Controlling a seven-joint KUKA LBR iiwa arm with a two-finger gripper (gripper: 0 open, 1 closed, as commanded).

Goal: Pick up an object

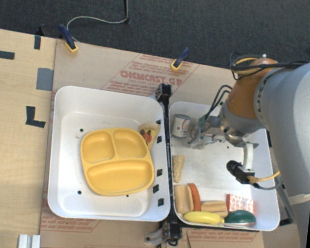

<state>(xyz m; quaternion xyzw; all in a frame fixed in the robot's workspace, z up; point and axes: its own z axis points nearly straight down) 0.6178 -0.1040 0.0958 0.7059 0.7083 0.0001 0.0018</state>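
So we're looking at the gripper point(197, 138) hanging low over the upper left part of the right bin point(267, 216), and honestly we can't tell from up here what its grasping end is doing, it's all a dark tangle of metal and cable. Just to its left a small silver can point(180, 125) is lying near the bin's corner, close to the gripper but we can't say whether they're touching.

Moving down the same bin, a pale bread stick point(177, 168) is lying along the left wall. Below that we're seeing a hot dog in a bun point(186, 197), then a yellow banana point(204, 217) stretching along the bottom edge, a tan block point(214, 206) just above it, a red and white carton point(240, 203) and a dark green rounded thing point(241, 217) in the bottom right corner.

Over in the left bin point(61, 154), a yellow divided plate point(117, 161) is sitting in the middle, and a small pizza slice point(149, 133) is lying at its upper right, next to the wall.

Both bins are sitting on cardboard on the desk point(5, 153).
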